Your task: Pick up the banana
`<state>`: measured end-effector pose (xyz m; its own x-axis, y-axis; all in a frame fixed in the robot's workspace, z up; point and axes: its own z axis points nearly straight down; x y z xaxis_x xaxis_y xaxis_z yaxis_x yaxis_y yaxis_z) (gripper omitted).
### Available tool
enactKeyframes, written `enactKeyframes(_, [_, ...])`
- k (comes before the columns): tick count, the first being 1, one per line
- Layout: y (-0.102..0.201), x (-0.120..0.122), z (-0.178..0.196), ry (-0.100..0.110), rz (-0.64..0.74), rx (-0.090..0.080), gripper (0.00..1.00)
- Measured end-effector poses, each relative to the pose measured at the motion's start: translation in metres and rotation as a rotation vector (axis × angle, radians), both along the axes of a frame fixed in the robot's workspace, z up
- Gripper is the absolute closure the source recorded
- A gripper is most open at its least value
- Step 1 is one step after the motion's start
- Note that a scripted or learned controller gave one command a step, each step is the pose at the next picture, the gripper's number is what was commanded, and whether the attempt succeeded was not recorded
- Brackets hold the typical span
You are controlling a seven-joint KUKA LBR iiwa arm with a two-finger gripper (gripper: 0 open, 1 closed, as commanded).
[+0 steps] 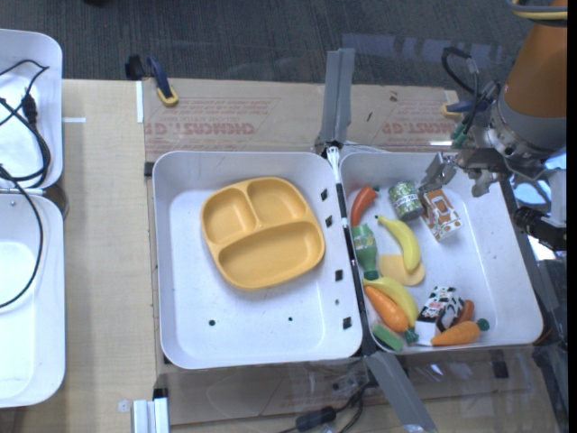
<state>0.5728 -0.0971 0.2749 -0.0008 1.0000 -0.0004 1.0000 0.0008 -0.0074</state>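
Observation:
A yellow banana (403, 241) lies curved in the middle of the right bin (505, 260), on top of a pale yellow slice (401, 269). A second yellow banana-like piece (397, 293) rests lower down, against an orange carrot (386, 309). My gripper (460, 177) hangs over the bin's upper right part, up and to the right of the banana and apart from it. It stands open with nothing between its fingers. An orange-and-white carton (439, 214) lies just below it.
The right bin also holds a red pepper (361, 203), a green can (406, 199), a green bottle (364, 246), a black-and-white toy (438, 305) and another carrot (456, 333). A yellow divided plate (261, 232) sits in the left bin (180, 314).

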Motion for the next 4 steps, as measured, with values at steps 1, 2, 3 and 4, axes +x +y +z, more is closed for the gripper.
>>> enactKeyframes(1, [0.003,-0.006,-0.111,0.000,0.054,0.001,0.00])
enactKeyframes(2, [-0.003,0.005,-0.186,-0.003,0.084,-0.004,0.00])
enactKeyframes(3, [-0.004,0.005,-0.180,0.001,0.080,-0.002,1.00])
enactKeyframes(4, [0.055,0.050,-0.073,-0.003,0.054,-0.001,1.00])
